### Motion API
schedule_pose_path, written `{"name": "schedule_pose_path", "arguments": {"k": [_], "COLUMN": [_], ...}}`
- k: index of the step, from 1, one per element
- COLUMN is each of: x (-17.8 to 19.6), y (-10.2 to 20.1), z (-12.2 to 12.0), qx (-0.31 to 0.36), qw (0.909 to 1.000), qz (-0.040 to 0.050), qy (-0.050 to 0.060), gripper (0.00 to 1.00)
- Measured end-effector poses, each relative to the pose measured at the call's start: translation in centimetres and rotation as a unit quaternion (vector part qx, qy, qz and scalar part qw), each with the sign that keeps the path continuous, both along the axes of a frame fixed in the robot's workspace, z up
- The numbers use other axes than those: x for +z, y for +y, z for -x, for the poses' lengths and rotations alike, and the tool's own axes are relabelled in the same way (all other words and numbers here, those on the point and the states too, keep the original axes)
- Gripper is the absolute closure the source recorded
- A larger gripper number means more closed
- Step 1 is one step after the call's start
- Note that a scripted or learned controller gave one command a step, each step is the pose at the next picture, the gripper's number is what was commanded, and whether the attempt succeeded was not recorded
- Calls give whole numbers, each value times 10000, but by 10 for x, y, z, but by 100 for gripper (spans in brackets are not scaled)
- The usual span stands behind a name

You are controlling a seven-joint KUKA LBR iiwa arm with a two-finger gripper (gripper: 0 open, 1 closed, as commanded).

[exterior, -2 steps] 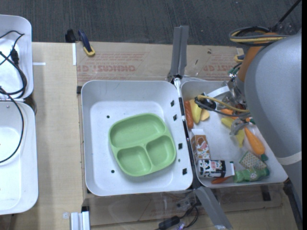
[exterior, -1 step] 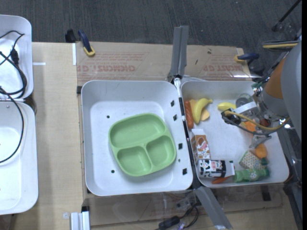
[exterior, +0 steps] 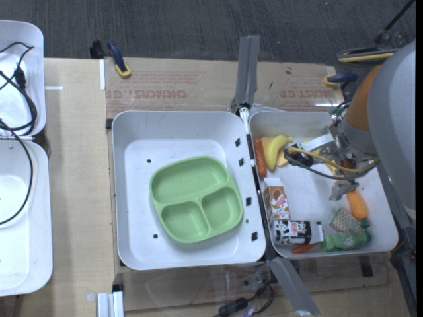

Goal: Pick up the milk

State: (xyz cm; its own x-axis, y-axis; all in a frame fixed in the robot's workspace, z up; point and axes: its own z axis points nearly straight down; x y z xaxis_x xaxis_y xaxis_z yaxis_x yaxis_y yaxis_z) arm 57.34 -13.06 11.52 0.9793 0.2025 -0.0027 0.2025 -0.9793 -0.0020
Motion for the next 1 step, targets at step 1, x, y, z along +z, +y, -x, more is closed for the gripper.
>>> {"name": "schedule_pose_path", "arguments": {"k": [1], "x": [76], "y": [98], "z": [-11], "qx": [-16], "qw": [10000], "qz": [10], "qy": [-2], "gripper": [0]}}
